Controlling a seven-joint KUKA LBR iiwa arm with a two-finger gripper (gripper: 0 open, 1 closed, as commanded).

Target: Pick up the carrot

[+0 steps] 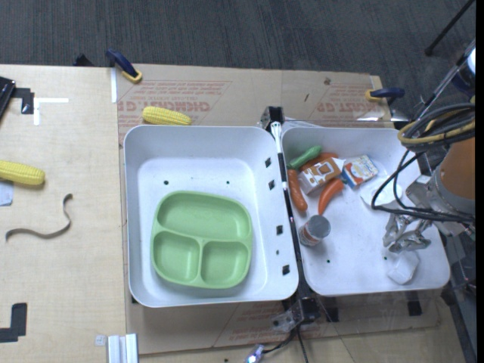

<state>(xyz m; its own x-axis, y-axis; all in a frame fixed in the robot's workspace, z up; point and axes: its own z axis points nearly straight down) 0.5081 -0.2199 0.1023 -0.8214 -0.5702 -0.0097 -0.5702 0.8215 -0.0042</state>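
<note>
An orange carrot point(296, 190) lies along the left wall of the right bin point(355, 274), pointing toward the near side. A second curved orange piece point(330, 195) lies just right of it, under a small orange and white box point(318, 174). My gripper point(404, 238) hovers low over the bin's right side, well right of the carrot and apart from it. A pale crumpled object point(402, 269) lies just in front of the gripper. Nothing shows in the gripper.
A green vegetable point(305, 156), a blue and white packet point(358, 170) and a small can point(314, 230) share the right bin. The left bin point(144, 225) holds a green divided plate point(203, 240). Corn cobs point(166, 116) point(21, 173) lie on the bench.
</note>
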